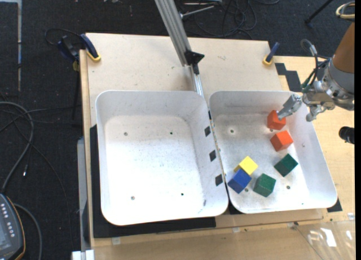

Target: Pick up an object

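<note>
I see an orange-red block (276,120) in the far part of the right bin (316,197), sitting just at the tip of the gripper's (302,111) left finger, touching or nearly so; the other finger stands off to the right, clear of it. I read the pincer as spread wide, with nothing between the fingers. Just nearer lies an orange cube (281,140), then a dark green cube (286,164), a second green cube (264,185), a yellow cube (247,166) and a blue cube (239,181) touching it. The left bin (113,106) sits alongside.
</note>
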